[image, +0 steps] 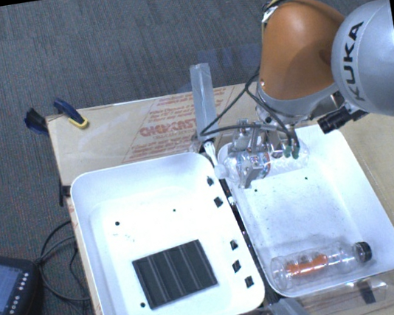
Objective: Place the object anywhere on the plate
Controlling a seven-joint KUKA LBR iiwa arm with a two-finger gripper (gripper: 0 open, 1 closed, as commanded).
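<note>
Bottle (321, 262) lies well apart from jaws (252, 164).

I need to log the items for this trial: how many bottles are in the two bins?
1. A clear plastic bottle lies on its side near the front edge of the right bin. The arm may hide something at that bin's far end.

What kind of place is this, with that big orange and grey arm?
Likely a robotics lab: a KUKA arm over two white bins, a handheld controller on grey carpet, and clamps holding the bench board.
</note>
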